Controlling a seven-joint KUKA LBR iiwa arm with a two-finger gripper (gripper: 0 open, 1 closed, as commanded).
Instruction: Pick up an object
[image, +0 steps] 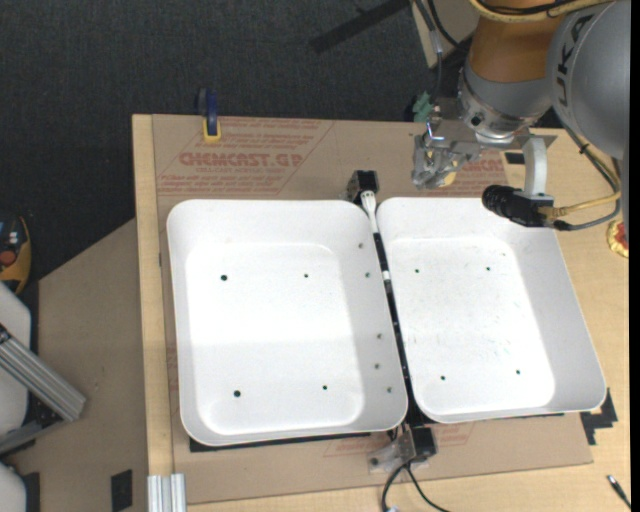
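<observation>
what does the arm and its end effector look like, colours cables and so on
The arm is smooth, rounded grey with an orange band above the wrist. Below the band sits a silvery metal collar, then a small metallic end effector. A black cylindrical part juts from a white bracket beside it, with thin cables trailing right.

We see our grey arm (590, 60), orange band (510, 45) above the wrist, reaching in from the right, its tool (437, 170) pointing downward.
</observation>
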